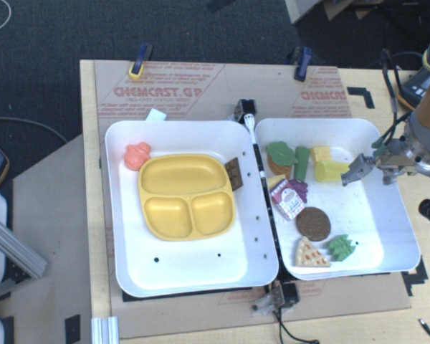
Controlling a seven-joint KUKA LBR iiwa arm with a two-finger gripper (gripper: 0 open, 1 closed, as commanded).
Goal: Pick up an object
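My gripper (370, 169) hung over the right-hand part of the right bin (398, 224), coming in from the side; its fingers stood spread with nothing between them, one dark finger reaching left toward the food pile. I judged I had stopped there because the nearest pickable piece lay just beside that finger: the yellow block (328, 165), sitting in the upper middle of this bin. Its long axis ran roughly left to right across the view, one end pointing at my fingers, the other touching the green vegetable pieces (289, 155). Below them lay a purple packet (289, 197), a brown round patty (314, 223), a pizza slice (312, 254) and a small green sprig (342, 246). The left bin (129, 256) held a yellow divided tray (186, 196), a pink piece (137, 155) near its upper left corner and a brown piece (233, 174) against its right rim.
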